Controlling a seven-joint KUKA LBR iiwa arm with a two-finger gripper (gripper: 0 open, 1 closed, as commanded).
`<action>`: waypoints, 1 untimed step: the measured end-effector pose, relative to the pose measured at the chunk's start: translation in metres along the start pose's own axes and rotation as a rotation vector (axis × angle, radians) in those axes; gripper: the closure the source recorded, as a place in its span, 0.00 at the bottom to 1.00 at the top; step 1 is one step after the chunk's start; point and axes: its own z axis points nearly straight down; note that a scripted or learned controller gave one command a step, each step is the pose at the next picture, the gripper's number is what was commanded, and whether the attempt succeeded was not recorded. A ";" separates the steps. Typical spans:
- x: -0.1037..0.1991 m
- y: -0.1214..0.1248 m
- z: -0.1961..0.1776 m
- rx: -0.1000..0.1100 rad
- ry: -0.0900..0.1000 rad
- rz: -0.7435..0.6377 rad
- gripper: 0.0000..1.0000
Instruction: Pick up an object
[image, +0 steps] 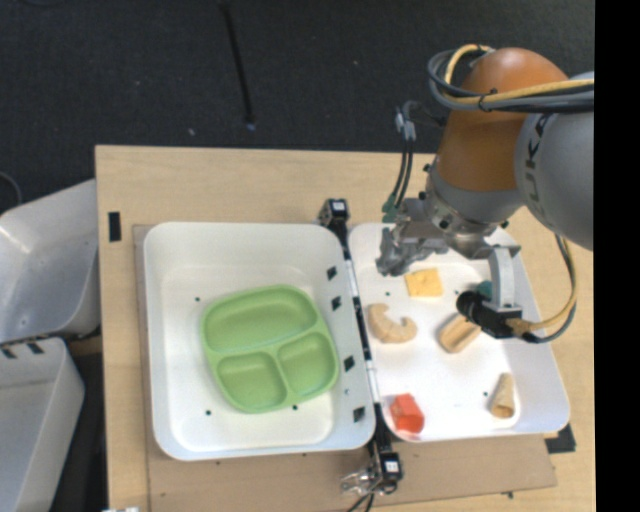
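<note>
My gripper (393, 262) hangs over the back left part of the right bin (540, 400), just left of a yellow cheese-like wedge (424, 284). Below it a tan curved pastry piece (389, 326) lies near the bin's left wall. A tan cork-shaped cylinder (458, 334) rests at the bin's middle. A small tan cone (502, 397) lies toward the front right, and a red block (405, 414) sits at the front left corner. Nothing shows between the gripper's fingers.
The left bin (170, 300) holds a green divided plate (268, 347) with three compartments. A raised divider with black clips (350, 320) separates the two bins. The arm's orange band (495, 120) looms over the right bin's back edge.
</note>
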 end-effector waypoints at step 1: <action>0.041 0.019 0.017 0.001 0.000 0.001 1.00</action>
